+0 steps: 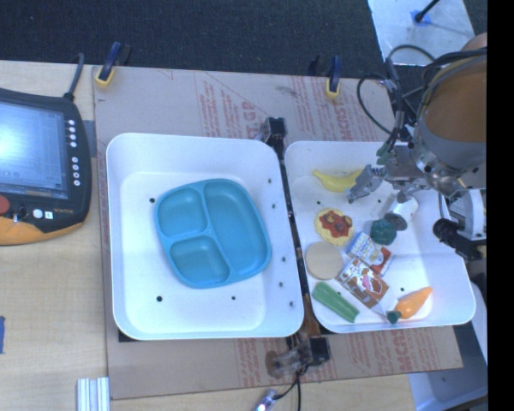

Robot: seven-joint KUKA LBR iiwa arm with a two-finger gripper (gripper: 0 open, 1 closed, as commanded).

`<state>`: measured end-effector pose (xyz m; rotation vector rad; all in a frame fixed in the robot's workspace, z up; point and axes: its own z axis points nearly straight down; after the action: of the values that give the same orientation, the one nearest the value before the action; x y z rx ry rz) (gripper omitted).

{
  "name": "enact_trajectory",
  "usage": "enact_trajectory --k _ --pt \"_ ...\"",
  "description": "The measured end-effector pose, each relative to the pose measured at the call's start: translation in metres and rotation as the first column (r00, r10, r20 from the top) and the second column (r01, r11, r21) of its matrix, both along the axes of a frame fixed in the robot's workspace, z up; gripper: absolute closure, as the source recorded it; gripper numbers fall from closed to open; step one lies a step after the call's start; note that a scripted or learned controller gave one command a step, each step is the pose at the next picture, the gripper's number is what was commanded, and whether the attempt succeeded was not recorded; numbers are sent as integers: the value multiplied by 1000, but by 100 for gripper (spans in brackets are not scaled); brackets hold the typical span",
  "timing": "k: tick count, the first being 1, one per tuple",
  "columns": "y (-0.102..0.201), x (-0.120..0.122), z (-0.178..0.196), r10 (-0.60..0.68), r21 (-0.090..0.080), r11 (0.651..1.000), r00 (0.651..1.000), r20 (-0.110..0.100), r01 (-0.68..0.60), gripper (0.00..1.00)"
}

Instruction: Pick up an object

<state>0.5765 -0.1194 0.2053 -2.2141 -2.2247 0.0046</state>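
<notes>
The right bin holds several toy foods: a yellow banana, a pizza slice, a tan cookie, a green block, a carrot, two snack packets and a dark teal piece. My gripper hangs over the bin's far middle, just right of the banana and above the teal piece. It is open, with one finger near the banana's tip, and nothing sits between the fingers.
The left bin carries a blue divided plate. A teach pendant lies at the bench's left. Clamps stand along the far edge. Cables run across the arm's wrist at the right.
</notes>
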Motion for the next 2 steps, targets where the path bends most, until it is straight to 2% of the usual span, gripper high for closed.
enact_trajectory --k 1,2 --pt "-67 6 -39 -1 -2 1000 1000 -2 1 0" --pt "-63 11 -90 -2 -11 1000 1000 21 2 0"
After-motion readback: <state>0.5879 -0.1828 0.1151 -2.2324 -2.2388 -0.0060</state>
